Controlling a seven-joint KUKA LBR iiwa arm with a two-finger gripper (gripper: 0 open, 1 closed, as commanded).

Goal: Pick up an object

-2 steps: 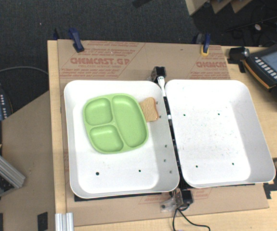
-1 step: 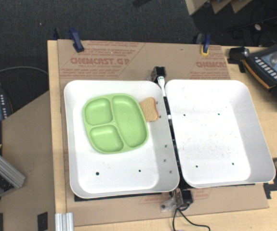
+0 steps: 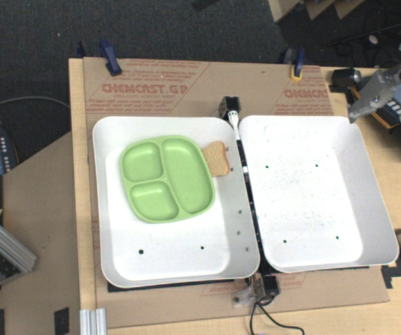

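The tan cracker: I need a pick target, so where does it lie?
The tan cracker lies in the left bin, against the right edge of the green divided plate, close to the seam between the bins.

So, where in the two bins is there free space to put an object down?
The right bin has bare floor from wall to wall. In the left bin, the free patch is the near strip below the green divided plate. It is crowded at the far part, where the tan cracker-like piece touches the plate's right rim beside the divider.
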